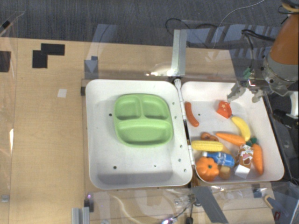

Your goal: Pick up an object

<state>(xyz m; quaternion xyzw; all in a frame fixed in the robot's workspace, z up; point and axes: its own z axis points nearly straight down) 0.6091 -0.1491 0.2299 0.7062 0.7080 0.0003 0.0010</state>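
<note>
Reaches in from the right edge, grey arm (280, 73) with its orange band (286, 43) high at the top right corner. Wrist angled down and to the left. Gripper (246, 93) hanging low, two fingers (235, 92) spread apart, pointing downward, nothing between them.

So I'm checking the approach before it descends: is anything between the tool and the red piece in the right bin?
Nothing visible. The tool sits open over the right bin's far edge, and only bare white floor separates it from the red piece.
</note>
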